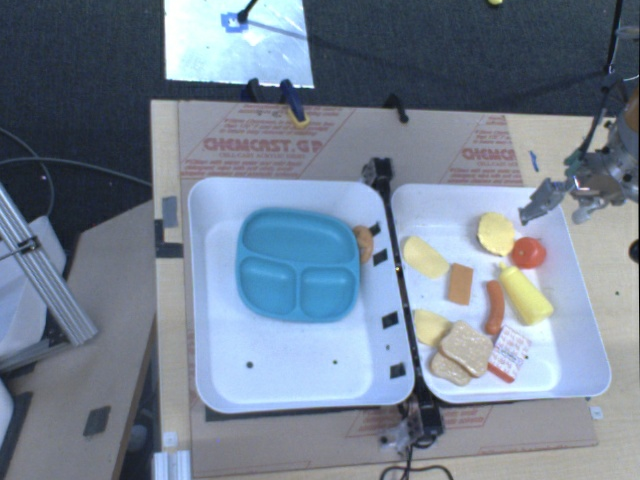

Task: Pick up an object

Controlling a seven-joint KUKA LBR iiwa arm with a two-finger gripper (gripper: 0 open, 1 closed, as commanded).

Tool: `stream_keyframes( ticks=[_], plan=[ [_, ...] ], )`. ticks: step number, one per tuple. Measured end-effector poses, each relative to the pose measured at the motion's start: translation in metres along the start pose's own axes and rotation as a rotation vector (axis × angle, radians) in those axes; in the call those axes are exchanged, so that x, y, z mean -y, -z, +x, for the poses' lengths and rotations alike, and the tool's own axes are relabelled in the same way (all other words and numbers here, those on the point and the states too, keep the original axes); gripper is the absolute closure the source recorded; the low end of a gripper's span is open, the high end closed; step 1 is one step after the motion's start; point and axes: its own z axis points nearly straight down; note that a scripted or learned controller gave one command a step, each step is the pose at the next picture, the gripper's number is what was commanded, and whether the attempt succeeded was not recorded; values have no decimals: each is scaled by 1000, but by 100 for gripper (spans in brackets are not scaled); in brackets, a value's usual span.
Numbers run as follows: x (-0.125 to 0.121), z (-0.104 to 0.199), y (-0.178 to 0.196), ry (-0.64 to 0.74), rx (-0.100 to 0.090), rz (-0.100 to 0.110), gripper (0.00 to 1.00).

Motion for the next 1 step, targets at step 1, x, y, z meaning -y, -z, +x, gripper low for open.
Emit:
stream_keyframes(
  ticks=[1],
  plan=[
    [-19,10,-140,4,-4,10,0]
  ],
)
